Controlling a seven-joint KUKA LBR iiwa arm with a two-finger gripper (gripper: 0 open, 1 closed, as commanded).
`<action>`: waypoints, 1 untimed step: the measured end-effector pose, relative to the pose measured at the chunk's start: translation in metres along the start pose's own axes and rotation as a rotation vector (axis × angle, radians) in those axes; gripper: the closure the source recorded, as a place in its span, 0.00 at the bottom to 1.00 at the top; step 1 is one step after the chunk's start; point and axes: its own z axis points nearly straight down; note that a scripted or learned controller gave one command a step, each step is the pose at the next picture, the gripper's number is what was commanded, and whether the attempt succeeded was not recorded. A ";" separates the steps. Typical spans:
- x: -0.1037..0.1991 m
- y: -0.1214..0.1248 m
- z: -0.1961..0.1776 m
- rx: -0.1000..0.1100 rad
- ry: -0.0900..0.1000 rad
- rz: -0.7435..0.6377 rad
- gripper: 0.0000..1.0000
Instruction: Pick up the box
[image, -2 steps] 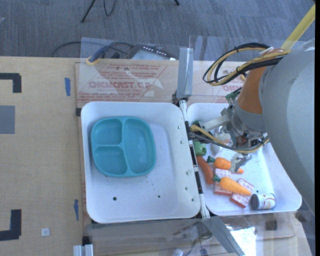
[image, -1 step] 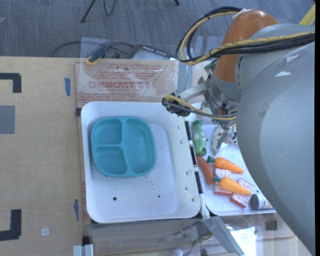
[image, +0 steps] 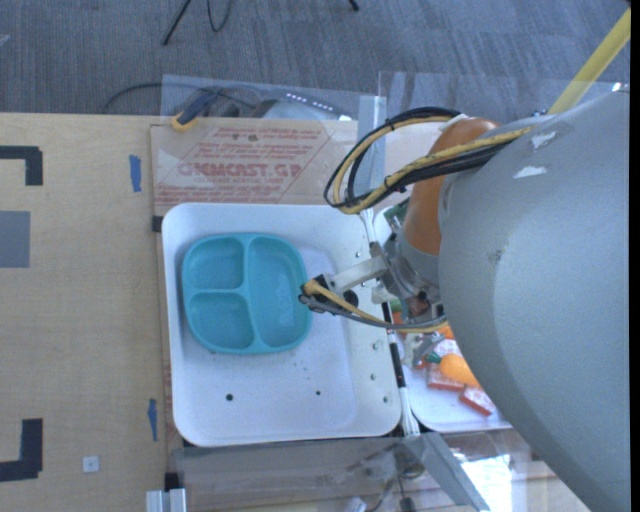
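Note:
My gripper (image: 408, 305) hangs over the left edge of the right bin (image: 440, 412), largely covered by the grey arm and its orange band. Just below it in that bin lie an orange rounded object (image: 456, 368), a small red box (image: 476, 402) and a green-and-white item (image: 430, 348). The arm hides most of the right bin, so I cannot tell whether anything is between the gripper's jaws.
In the left bin (image: 200, 400) a turquoise divided plate (image: 245, 295) lies in the upper left part. A clear plastic sheet with red lettering (image: 240, 170) lies behind the bins. Wooden bench surface stretches to the left.

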 end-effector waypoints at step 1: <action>-0.004 -0.166 0.065 0.007 -0.003 -0.064 0.00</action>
